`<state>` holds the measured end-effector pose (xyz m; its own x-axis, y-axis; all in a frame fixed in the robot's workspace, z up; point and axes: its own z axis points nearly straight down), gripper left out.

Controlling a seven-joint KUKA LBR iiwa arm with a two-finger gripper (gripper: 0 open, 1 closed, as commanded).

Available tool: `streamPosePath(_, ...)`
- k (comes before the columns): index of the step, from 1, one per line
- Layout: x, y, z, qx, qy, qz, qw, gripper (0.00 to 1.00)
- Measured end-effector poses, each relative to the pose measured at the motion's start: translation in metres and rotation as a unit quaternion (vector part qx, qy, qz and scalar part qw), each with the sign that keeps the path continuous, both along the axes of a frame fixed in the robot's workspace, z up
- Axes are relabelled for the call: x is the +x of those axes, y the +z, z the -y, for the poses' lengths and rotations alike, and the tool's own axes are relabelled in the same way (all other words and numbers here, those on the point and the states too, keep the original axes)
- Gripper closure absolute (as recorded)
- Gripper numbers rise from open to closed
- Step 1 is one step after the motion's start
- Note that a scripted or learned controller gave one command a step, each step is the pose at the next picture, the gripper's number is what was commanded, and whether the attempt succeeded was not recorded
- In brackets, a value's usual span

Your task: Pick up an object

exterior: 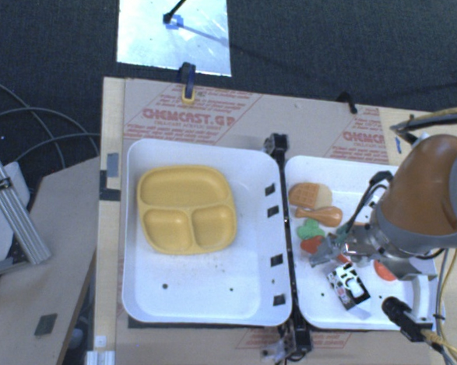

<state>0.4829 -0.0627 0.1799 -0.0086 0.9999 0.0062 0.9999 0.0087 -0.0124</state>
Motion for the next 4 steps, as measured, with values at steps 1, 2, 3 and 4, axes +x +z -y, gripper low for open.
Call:
streamPosePath(1, 0.017, 0.005, -0.011, -0.0027, -0.001, 0.007, 1.0, 0.0)
streamPosePath(2, 0.009, -0.068, 0.033, -0.0075, -0.005, 0.017, 0.9998, 0.0)
streamPosePath(3, 0.005, -0.061, 0.029, -0.0032, -0.004, 0.009, 1.0, 1.0)
streamPosePath(4, 0.006, 0.008, -0.047, -0.0011, 0.002, 0.011, 0.9999, 1.0)
